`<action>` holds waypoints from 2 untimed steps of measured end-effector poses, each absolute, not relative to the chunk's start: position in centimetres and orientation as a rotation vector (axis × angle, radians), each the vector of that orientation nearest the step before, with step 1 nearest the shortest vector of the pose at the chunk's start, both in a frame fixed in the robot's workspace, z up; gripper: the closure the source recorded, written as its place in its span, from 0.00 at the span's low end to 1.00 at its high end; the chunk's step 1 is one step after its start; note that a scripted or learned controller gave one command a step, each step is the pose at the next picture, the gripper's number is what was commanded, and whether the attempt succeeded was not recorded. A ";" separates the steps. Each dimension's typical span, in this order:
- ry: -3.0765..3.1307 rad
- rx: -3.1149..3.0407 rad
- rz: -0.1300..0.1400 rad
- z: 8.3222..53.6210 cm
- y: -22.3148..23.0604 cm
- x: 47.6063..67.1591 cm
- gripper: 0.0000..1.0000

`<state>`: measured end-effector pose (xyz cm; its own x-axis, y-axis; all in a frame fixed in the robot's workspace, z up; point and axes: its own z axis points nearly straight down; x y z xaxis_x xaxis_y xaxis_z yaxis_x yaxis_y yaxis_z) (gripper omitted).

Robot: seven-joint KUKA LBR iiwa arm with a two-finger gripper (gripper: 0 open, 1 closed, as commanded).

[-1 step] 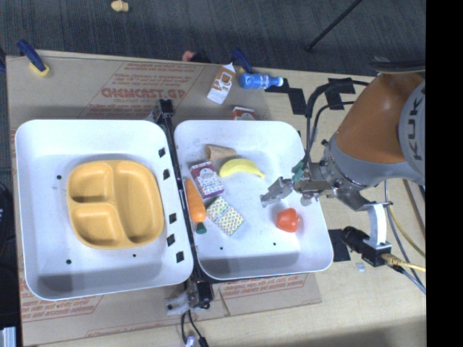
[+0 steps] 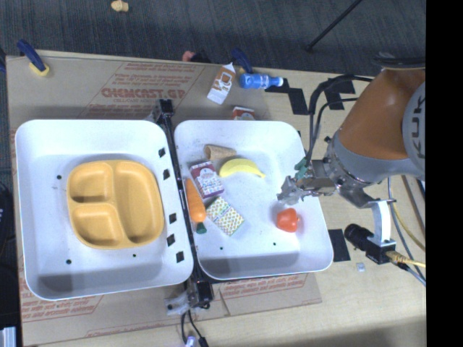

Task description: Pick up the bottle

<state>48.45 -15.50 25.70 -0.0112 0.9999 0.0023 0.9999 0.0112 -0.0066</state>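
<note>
- currently the hand (image 2: 295, 188) sits over the right side of the right bin (image 2: 312, 248), low above the bin floor, just above and beside the red tomato (image 2: 288, 220)
- can't tell if the hand is apart or together; nothing visible between its tips
- arm (image 2: 380, 132) comes in from the right, orange band above the wrist, cables looping off it
- bottle (image 2: 259, 82) is outside both bins, lying on its side on the surface behind the right bin, blue with a clear/white end, well apart from the hand
- next to the bottle: small white-and-brown carton (image 2: 221, 84) to its left, a small red-and-white item (image 2: 244, 112) at the bin's back rim
- right bin contents: yellow banana (image 2: 241, 168) mid-bin, brown cone-shaped piece (image 2: 218, 152) just behind it, red box (image 2: 207, 179), carrot (image 2: 195, 204) along the left wall, checkered packet (image 2: 226, 216) near the carrot
- left bin (image 2: 36, 266) holds a yellow divided plate (image 2: 116, 202), three compartments
- bins touch side by side, black clips along the join
- blue-and-yellow clamp (image 2: 32, 57) at the far left corner of the cardboard under the bins
</note>
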 end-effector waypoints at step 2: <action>-2.576 -1.791 0.002 23.1 -10.1 47.6 1.00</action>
